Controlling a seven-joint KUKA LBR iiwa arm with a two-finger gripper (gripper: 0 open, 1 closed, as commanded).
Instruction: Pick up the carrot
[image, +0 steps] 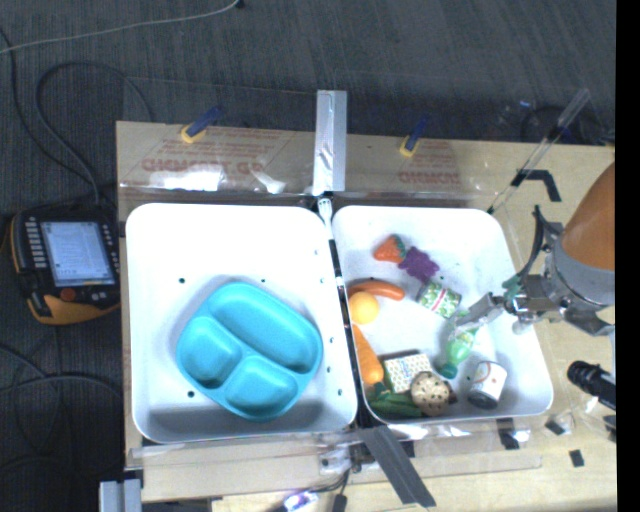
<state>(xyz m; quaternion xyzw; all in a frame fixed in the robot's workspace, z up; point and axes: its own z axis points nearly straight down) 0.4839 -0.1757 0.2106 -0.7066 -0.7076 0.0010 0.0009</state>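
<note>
— Two-finger gripper (478, 312) first: apart or together?
— Cannot tell; too small and blurred from above. Nothing visibly clamped. Low over the right-hand shallow white bin (497, 222), just above a small green plastic bottle (459, 350) and beside a green-and-white patterned can (438, 298).
— And the long tapered orange toy carrot (367, 358)?
— Well apart from the gripper, flat against that bin's left wall, thin end toward a small checked box (403, 371). Probably awkward: wall on one side, clutter on the other, little room for a grasp.
— Pose of the grey arm (585, 272)?
— Reaching in from the right, orange band above the wrist, tool angled down and leftward across the bin.
— Next, then?
— Likely further left across the bin, past the can, then down along the carrot's length.
</note>
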